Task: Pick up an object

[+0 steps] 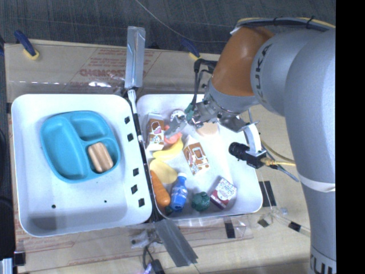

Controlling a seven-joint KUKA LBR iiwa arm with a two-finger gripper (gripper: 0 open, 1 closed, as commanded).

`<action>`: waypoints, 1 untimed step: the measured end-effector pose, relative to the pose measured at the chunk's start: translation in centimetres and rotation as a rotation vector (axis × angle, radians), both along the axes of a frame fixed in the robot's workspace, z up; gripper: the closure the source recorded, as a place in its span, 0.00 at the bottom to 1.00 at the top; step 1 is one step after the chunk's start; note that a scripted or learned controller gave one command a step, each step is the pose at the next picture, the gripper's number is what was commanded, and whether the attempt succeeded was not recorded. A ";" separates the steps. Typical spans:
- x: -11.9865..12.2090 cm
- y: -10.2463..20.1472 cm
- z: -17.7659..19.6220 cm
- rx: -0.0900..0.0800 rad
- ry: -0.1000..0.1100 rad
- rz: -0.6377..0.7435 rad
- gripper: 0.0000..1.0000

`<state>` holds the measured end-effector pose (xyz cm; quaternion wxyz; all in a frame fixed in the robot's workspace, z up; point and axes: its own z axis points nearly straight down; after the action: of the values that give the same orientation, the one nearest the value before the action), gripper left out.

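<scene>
My gripper [183, 119] is low in the upper part of the right bin [246, 201], under the grey arm with its orange band. It hovers over or touches a cluster of items: a small brown-and-white carton [156, 132], a red-pink piece [173, 137] and a pale peach item [209, 129] just to its right. Whether anything is in its grasp is hidden by the wrist. Lower in the bin lie a second carton [195, 157], a yellow banana [169, 149], an orange carrot [161, 192], a blue bottle [179, 192], a dark green item [201, 200] and a red box [223, 192].
The left bin [34, 210] holds a blue divided plate [68, 136] with a tan bun-like roll [100, 156] in its right compartment. A metal bar [134, 56] rises behind the wall between the bins. Cables and a black fitting [242, 150] hang off the arm over the right bin.
</scene>
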<state>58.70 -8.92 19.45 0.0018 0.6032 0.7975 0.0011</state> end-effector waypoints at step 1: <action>3.6 -1.3 -8.1 0.003 -0.013 -0.151 0.00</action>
<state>62.31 -10.27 11.31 0.0062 0.6617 0.7497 0.0060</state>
